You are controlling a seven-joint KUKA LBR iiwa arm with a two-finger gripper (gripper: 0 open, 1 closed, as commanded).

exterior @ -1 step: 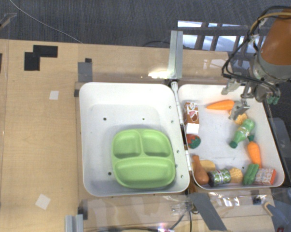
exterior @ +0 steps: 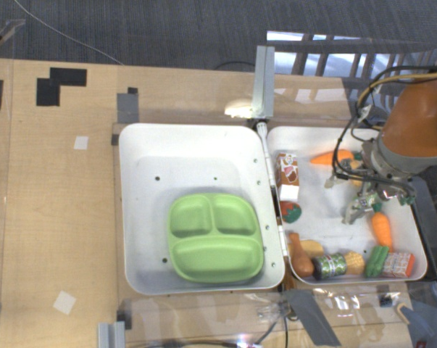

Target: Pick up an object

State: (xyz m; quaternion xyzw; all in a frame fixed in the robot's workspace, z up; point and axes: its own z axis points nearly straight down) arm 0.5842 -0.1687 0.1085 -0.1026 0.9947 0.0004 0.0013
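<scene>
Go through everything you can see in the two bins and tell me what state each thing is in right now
Green tray: flat, right side up, left bin.
Carton: lying down, right bin.
Can: on its side, right bin.
Carrot: lying flat, beside the gripper.
Gripper: low over the right bin.

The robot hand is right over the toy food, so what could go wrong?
The gripper hangs beside an orange carrot, so it might only nudge it. The toys at the right bin's near edge, a can, corn and a green vegetable, lie packed together, so a grab there may catch two or slip.
</scene>
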